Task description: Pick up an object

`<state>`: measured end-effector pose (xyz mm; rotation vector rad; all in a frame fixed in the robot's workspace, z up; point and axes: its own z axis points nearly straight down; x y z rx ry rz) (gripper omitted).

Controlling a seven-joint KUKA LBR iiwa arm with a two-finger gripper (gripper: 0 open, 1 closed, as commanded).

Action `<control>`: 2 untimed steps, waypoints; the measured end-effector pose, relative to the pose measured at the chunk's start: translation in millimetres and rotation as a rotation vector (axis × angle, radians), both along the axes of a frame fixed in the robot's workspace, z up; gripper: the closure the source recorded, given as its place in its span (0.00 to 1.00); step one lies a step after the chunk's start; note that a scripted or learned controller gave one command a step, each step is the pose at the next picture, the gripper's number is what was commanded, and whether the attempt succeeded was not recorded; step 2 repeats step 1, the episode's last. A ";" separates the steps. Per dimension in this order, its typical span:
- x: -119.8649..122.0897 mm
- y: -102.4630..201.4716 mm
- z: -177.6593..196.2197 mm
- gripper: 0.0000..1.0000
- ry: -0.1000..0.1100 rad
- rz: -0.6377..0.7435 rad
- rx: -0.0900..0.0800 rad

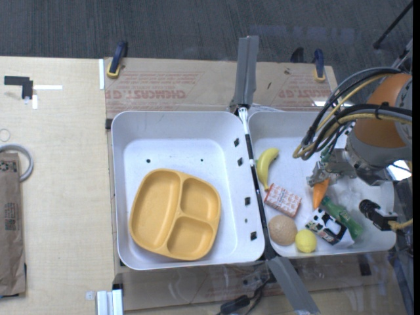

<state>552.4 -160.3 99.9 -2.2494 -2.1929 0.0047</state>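
Gripper (pixel 321 178) low over the right bin (pixel 289 126), right of frame centre, beneath a bundle of yellow and black cables. Orange carrot (pixel 319 192) directly under the tip, touching or nearly so; impossible to tell how far the jaws stand apart or whether anything is gripped. Nearby: banana (pixel 265 163) to the left, pink box (pixel 283 199) lower left, green item (pixel 341 216) lower right, lemon (pixel 305 241) near the bottom rim. Yellow divided plate (pixel 175 213) in the left bin (pixel 131 136).

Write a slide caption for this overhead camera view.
Robot arm over right bin of toy food; yellow tray in left bin.
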 end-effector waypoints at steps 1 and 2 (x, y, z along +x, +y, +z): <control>29.9 89.9 114.5 1.00 0.000 -0.030 0.000; 29.9 89.9 114.5 1.00 0.000 -0.030 0.000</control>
